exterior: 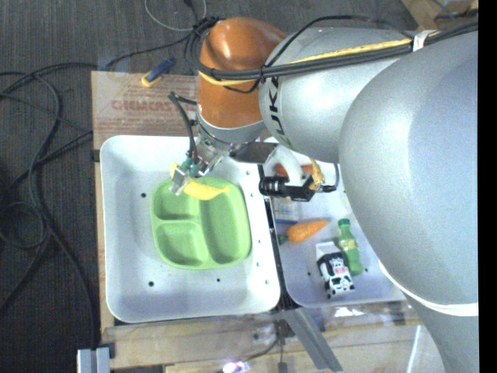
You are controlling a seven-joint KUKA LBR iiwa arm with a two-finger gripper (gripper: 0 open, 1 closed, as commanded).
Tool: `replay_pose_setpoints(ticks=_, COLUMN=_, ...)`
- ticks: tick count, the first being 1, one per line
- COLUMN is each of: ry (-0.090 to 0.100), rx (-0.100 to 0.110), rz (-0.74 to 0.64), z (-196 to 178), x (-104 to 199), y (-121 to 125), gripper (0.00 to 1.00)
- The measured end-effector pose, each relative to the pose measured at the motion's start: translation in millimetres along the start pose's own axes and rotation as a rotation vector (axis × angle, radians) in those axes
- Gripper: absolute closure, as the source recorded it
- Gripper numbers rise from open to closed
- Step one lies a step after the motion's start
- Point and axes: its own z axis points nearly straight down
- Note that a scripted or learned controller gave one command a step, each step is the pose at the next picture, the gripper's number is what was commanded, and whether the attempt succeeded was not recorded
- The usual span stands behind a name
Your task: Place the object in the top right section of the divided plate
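A green divided plate (203,225) lies in the left white bin (128,231). A yellow banana-like object (205,189) rests in the plate's upper section, near its top rim. My gripper (183,180) hangs over the plate's top left corner, right beside the left end of the yellow object. The arm's orange band and grey body rise behind it and hide the bins' far middle.
The right bin (377,290) holds an orange carrot (306,229), a green bottle (349,246) and a black-and-white toy cow (335,275). A small blue-and-white item (289,209) lies above the carrot. Cables run over the floor on the left.
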Motion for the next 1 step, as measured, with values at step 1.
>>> replay_pose_setpoints(ticks=1, ry=0.001, rx=-0.001, rz=0.000, z=-0.1, x=0.2, y=0.2, gripper=0.00)
